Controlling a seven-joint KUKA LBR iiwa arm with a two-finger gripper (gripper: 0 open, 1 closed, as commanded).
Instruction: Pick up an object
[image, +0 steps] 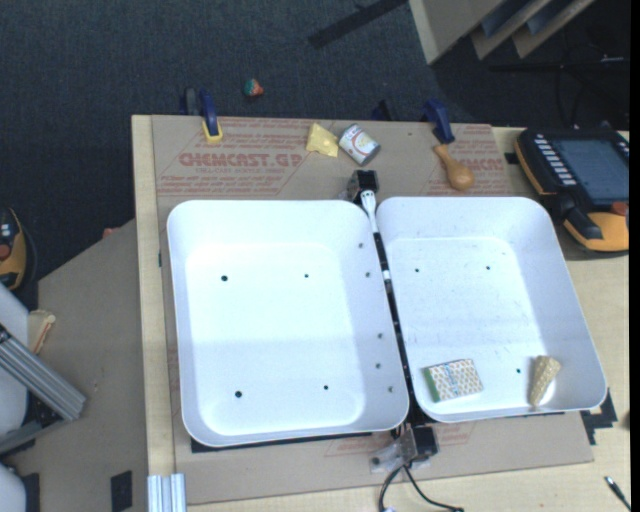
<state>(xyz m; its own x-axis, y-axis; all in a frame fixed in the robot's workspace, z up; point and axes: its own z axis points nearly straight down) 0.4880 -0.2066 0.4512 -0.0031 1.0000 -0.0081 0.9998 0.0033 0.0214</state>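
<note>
Two objects lie in the right bin (560, 300) near its front edge. One is a small flat rectangular packet (453, 380) with a green and tan pattern, at the front left of that bin. The other is a pale tan cone-shaped piece (543, 379) resting against the front right wall. The left bin (190, 300) sits beside it.
On the bench behind the bins lie a yellow wedge (322, 141), a small white and grey block (359, 144) and a tan wooden piece (455, 170). Blue clamps (209, 113) hold the board's back edge. A black and orange pendant (585, 175) lies at the right.
</note>
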